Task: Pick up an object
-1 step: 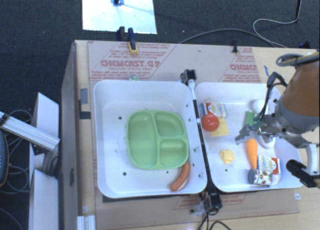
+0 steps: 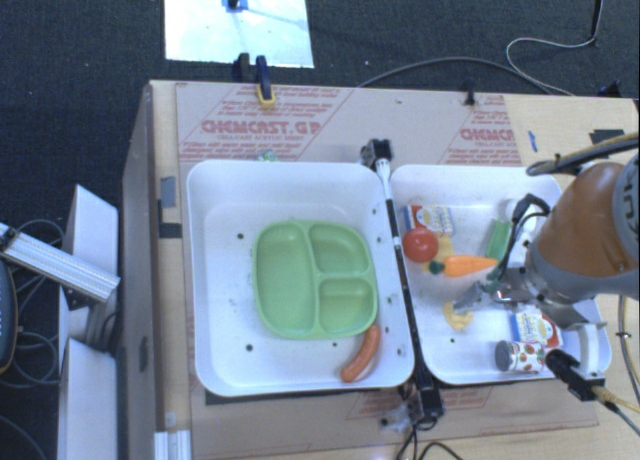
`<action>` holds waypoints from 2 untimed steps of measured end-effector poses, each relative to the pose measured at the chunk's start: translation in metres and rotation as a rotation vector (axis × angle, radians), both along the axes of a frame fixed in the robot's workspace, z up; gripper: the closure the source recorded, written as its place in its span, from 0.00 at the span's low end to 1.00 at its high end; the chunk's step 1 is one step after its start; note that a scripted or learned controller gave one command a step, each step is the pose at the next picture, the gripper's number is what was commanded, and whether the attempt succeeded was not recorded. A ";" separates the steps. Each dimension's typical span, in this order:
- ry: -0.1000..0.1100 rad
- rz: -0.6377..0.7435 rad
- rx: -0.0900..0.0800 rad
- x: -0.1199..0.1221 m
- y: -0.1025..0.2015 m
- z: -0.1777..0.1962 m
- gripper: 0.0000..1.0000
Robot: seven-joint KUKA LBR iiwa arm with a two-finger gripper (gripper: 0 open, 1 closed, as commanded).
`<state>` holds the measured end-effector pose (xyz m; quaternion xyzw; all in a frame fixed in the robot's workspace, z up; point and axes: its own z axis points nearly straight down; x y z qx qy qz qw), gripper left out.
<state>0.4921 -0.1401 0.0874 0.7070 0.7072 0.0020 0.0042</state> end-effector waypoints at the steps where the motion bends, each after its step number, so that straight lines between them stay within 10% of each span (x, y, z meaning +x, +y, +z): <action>1: -0.005 0.002 0.001 0.070 0.007 0.001 0.00; 2: -0.006 0.004 0.003 0.071 0.007 0.012 1.00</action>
